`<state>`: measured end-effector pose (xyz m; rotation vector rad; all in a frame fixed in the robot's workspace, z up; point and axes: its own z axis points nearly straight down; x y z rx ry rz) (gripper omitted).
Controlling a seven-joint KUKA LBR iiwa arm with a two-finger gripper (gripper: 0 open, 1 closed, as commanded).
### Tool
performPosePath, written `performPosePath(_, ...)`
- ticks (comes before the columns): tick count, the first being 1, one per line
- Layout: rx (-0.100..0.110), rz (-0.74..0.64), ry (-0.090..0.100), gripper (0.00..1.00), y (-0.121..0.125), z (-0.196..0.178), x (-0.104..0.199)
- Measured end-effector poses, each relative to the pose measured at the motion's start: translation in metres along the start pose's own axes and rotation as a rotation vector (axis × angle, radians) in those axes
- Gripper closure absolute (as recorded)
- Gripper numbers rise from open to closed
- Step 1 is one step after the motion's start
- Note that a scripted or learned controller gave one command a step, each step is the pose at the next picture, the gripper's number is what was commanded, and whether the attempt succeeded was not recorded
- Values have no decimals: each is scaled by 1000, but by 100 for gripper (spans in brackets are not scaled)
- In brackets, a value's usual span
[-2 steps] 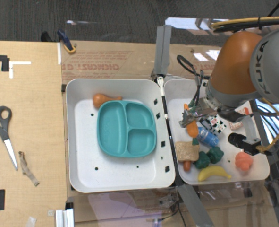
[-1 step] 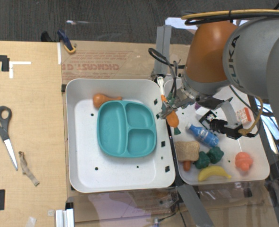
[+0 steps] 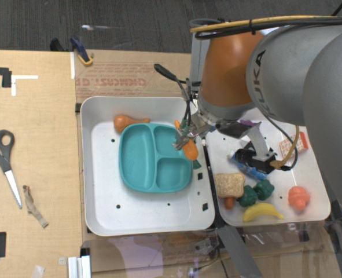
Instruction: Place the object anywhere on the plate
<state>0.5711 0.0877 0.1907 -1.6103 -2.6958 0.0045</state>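
Gripper (image 3: 185, 139): you see it over the plate's right edge, fingers closed around an orange carrot-like object (image 3: 190, 150), which hangs just above that rim.
Scissors (image 3: 3, 158): on the bench's left edge, well apart from both bins.
Left bin (image 3: 101, 213): you get the teal plate and one loose toy here.
Plate (image 3: 150, 158): three-compartment, centre of left bin, nothing lying in the compartments.
Orange pear-like toy (image 3: 124, 121): touching the plate's top-left rim, near the bin's far wall.
Right bin (image 3: 312, 204): bread slice (image 3: 230, 183) at the left wall, green toy (image 3: 254, 193) beside it, banana (image 3: 262, 213) at the near edge, peach-coloured toy (image 3: 298, 197) near the right corner.
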Motion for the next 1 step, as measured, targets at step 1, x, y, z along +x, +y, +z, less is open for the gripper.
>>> performPosePath(1,0,1,0,0,0,0,0)
